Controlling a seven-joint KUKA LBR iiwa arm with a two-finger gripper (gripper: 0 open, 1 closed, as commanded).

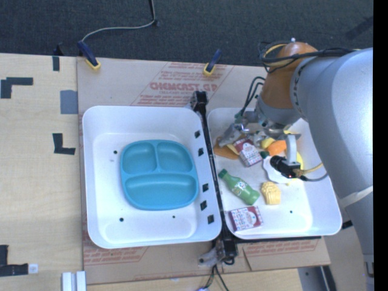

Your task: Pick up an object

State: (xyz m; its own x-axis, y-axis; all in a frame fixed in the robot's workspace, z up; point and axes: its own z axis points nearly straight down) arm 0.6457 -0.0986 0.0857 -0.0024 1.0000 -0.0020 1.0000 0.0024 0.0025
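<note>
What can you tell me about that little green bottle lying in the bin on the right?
The green bottle is small and looks like shiny plastic, with a white cap at its upper-left end and a pale label around its body. It lies on its side, slanting across the floor of the right bin, close to the divider between the bins. A yellow toy sits just beside its base; whether they touch is unclear.

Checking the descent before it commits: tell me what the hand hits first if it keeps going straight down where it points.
Probably the small red and white packet in the right bin. The hand hangs over the pile at the bin's upper left, beside the orange piece. Depth is unclear from this slant, so treat that as a guess.
</note>
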